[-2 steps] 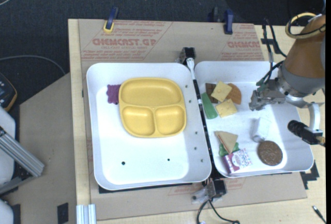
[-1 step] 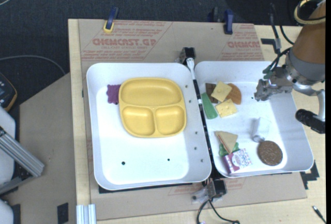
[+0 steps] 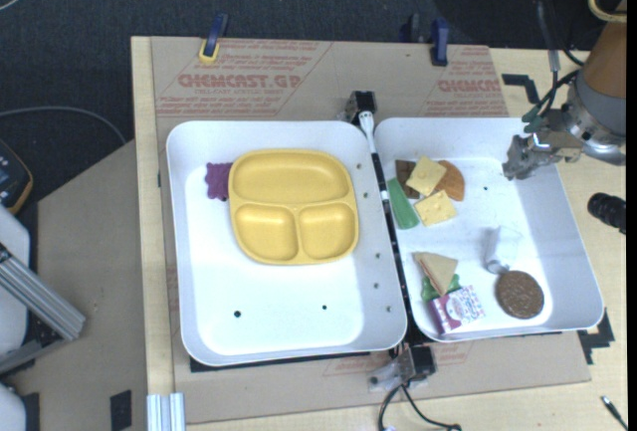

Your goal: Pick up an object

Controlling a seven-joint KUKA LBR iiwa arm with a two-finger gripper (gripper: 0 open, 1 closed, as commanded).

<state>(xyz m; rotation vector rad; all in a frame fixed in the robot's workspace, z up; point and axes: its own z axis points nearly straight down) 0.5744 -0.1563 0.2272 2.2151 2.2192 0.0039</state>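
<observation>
Camera view, looking down at a slant: two white bins side by side on the counter (image 3: 299,71). Left bin (image 3: 199,320) holds a yellow divided plate (image 3: 294,205) in its upper half, with a small purple item (image 3: 216,180) tucked against the plate's left edge. Right bin (image 3: 567,250) carries the clutter. Upper left of that bin: two pale yellow cheese-like blocks (image 3: 430,192), a brown piece behind them and a green strip (image 3: 402,205) beside, all crowded and touching. Lower down: a tan wedge like a sandwich slice (image 3: 438,270), a small magenta-and-white packet (image 3: 456,308) just below it, a round brown cookie-like disc (image 3: 521,295) at lower right, and a small grey piece (image 3: 492,248) just above the disc. Pincer (image 3: 522,160) hangs at the upper right of the right bin over bare floor, well apart from every item; cannot tell whether its fingers are apart or together, and nothing shows between them. Judgement: the items look like light, rigid toy food, likely smooth and a bit slippery. The brown disc lies flat and low, awkward to get under; pinch across its rim. The cheese blocks offer straight parallel sides, but neighbours crowd them. The wedge stands clearer and looks the easier take, across its flat faces.
</observation>
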